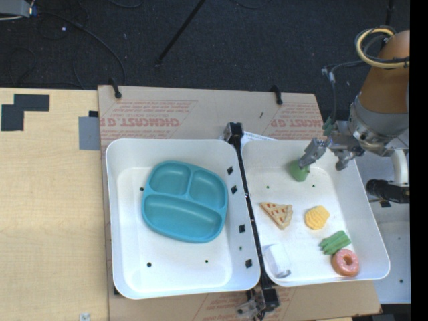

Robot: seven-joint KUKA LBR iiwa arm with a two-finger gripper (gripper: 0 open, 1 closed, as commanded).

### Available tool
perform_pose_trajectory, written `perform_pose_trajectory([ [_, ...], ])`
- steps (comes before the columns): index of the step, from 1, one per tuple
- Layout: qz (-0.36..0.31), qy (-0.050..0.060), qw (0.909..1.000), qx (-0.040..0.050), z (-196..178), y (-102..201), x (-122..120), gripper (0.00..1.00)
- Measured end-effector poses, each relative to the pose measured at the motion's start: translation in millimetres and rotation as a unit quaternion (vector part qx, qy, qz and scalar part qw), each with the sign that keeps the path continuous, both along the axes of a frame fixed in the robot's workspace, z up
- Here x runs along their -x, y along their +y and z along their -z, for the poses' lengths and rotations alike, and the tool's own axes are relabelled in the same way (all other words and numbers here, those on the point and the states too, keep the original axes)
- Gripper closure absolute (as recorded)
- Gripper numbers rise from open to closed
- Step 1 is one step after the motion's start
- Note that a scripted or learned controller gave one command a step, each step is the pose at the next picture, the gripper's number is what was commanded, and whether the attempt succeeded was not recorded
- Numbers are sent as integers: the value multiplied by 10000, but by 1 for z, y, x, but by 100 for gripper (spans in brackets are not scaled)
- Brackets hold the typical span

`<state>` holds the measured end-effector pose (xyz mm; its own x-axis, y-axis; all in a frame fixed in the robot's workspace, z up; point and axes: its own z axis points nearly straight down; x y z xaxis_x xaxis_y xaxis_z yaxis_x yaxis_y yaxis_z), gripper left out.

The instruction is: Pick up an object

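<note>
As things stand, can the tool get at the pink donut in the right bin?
Probably yes. The donut lies uncovered near the bin's front corner, touching only the green piece beside it; the tool sits at the bin's far side.

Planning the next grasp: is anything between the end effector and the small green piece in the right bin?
Nothing visible. The end effector sits right at the small green piece, with bare right bin floor around it.

The bench [47,199] is pale wood, with dark grey squares near its far left edge. A brown cardboard sheet [194,112] with red printed lettering lies flat on it, and the two white bins rest side by side on that sheet, left bin [127,273] touching right bin [371,259].
</note>
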<state>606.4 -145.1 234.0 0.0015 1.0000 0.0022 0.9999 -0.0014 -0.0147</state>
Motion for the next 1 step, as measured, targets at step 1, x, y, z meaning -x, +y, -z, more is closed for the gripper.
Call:
perform_pose_trajectory([
  [1,-9,-58,10000,8,-7,0,-2,0],
])
